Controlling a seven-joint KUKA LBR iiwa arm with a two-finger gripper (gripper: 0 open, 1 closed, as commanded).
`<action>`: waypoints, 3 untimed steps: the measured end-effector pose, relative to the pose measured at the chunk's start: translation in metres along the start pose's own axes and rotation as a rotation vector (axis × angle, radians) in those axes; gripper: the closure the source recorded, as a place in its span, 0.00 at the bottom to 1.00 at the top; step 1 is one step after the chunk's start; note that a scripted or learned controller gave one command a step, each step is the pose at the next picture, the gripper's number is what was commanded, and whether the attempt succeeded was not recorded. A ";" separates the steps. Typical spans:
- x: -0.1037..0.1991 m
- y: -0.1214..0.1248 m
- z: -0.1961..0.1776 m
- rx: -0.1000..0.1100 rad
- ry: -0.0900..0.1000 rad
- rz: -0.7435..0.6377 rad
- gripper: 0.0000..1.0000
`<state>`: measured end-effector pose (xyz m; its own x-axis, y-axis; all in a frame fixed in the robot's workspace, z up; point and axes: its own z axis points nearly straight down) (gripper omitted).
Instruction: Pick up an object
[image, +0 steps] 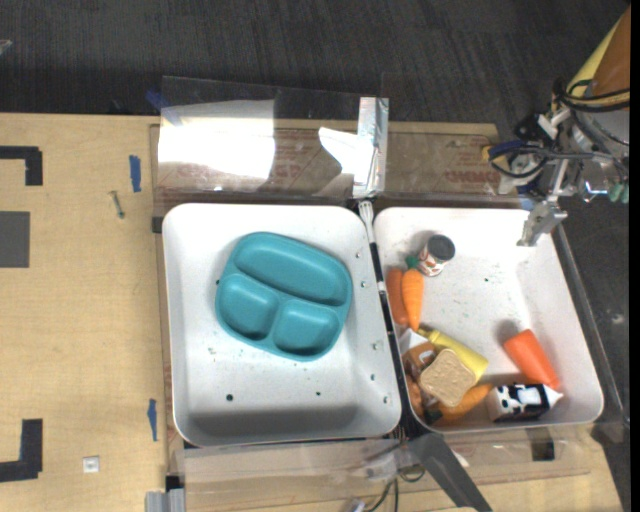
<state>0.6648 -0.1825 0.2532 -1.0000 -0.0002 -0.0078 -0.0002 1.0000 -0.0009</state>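
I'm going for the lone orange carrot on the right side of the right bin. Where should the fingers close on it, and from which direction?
Grip the carrot across its thick middle, coming straight down from above. It lies flat and slanted on the right bin's floor, with bare floor along both long sides, so the fingers would likely fit either side. Set them across its long axis; the black-and-white toy crowds its lower end.

Two orange carrots (411, 297) (530, 357), small can (436, 252), toy clutter, possibly bread (446, 379), in right bin (500, 280).
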 end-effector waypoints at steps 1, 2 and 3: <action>0.073 -0.004 0.109 -0.003 0.008 -0.134 0.00; 0.117 -0.012 0.164 0.001 -0.003 -0.228 0.00; 0.164 -0.002 0.159 0.010 -0.028 -0.203 0.00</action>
<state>0.5024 -0.1843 0.0930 -0.9789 -0.2015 -0.0338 -0.2011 0.9794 -0.0151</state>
